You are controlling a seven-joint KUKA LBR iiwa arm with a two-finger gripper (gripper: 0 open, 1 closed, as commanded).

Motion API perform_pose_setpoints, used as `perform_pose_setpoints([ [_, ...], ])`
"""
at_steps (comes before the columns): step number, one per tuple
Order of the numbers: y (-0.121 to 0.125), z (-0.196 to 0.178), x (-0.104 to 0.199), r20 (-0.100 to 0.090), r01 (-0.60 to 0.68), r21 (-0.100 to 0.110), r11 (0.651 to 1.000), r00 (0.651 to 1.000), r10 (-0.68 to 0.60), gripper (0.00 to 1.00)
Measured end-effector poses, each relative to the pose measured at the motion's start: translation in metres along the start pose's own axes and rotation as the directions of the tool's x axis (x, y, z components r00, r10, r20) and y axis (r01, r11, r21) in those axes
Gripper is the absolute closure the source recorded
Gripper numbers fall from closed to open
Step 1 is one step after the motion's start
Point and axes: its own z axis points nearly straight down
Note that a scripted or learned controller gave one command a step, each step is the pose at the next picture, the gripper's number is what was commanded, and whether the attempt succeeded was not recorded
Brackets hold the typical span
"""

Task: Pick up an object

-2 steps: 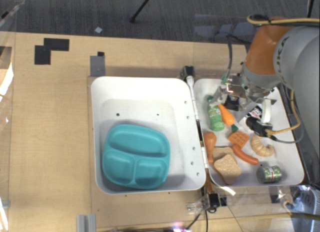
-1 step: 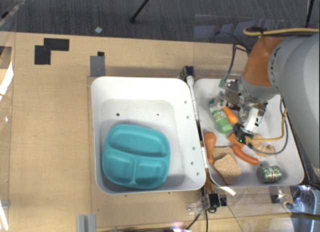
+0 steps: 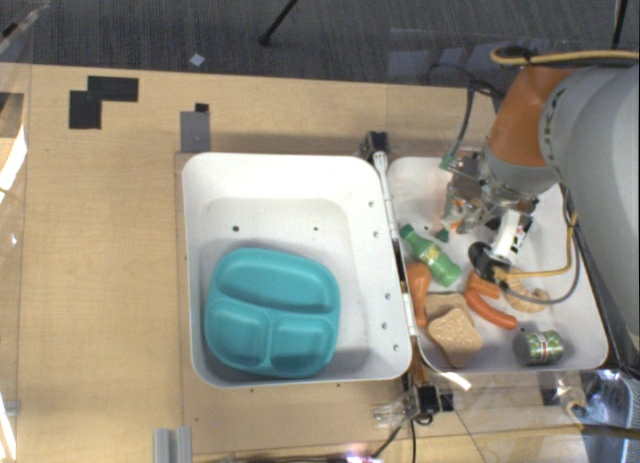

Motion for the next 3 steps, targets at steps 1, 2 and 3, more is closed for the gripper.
perform_pose_setpoints([
  [1,-0.089,-0.073,-0.011,0.0,-0.065,0.002,0.998,0.998,0.065,1.0],
  [2,-0.12,-0.012,-0.064,0.007,-0.056,0.011,0.998,0.998,0.056,1.0],
  [3,-0.124,-0.088,-0.042,0.0,-0.145,0.001,0.989,0.989,0.145,1.0],
])
